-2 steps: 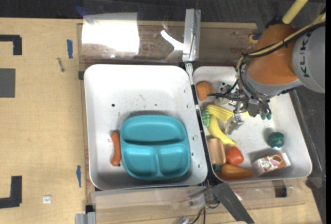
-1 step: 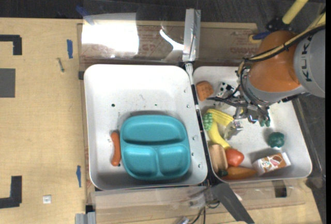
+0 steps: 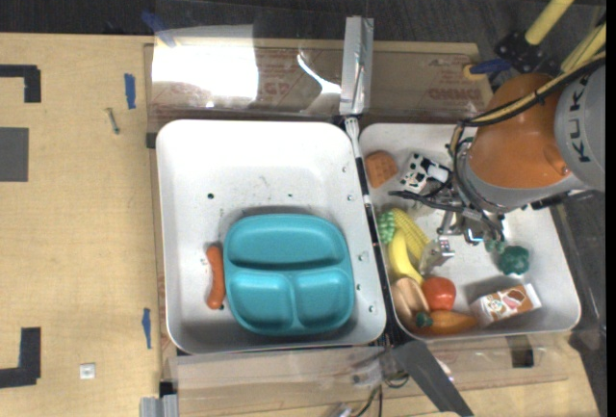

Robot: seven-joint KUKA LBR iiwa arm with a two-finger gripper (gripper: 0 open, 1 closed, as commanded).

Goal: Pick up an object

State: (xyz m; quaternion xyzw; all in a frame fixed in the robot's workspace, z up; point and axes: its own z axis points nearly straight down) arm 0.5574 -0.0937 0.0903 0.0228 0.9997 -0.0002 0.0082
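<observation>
Seen from the camera above the bench, the grey arm with its orange band reaches in from the right and hangs over the right-hand bin (image 3: 568, 304). Its jaws (image 3: 445, 247) are low among the toys, but wires and metal parts blur together there, so whether they are apart or together cannot be told, and nothing can be seen held between them.

This looks like the approach step of the pick: the tool is down in the bin, with no grasp yet evident. The next move likely calls for settling on one item and closing on it squarely, since the toys crowd each other.

Just left of the jaws lie a yellow corn cob (image 3: 405, 240) and green grapes (image 3: 386, 225). Just below them sits a red tomato (image 3: 439, 293), with a carrot (image 3: 445, 320) below that. Down to their right lies a small carton (image 3: 504, 303), and to their right a dark green piece (image 3: 513, 259). Up and to the left rest a brown bread roll (image 3: 381, 168) and a black-and-white toy (image 3: 418, 173).

Well to the left of the jaws, the left bin (image 3: 192, 155) holds a teal divided tray (image 3: 287, 273), with an orange sausage (image 3: 216, 275) just beside its left edge.
</observation>
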